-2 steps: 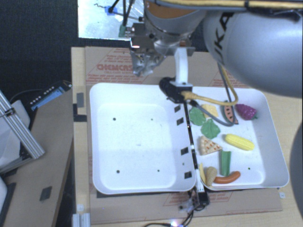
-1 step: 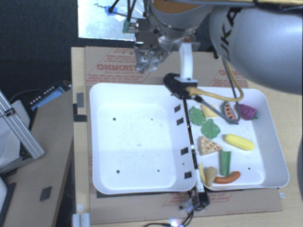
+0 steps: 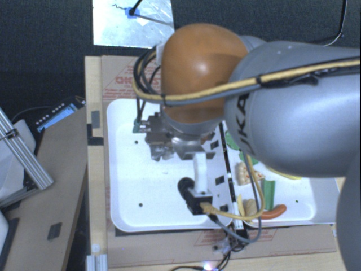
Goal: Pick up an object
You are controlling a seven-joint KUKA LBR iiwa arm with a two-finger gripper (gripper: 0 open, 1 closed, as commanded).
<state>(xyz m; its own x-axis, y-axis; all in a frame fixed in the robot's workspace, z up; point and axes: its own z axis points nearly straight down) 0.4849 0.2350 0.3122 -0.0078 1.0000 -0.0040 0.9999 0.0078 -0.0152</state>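
On the bench, a white bin [image 3: 127,168] lies beneath our gripper [image 3: 172,145], spread or closed we cannot tell; we judge this the approach, needing a shift toward the orange object [image 3: 274,211] well aside.

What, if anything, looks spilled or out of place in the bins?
Nothing stands out. The orange item, green item and pale item lie inside the right-hand bin; the arm hides much of it.
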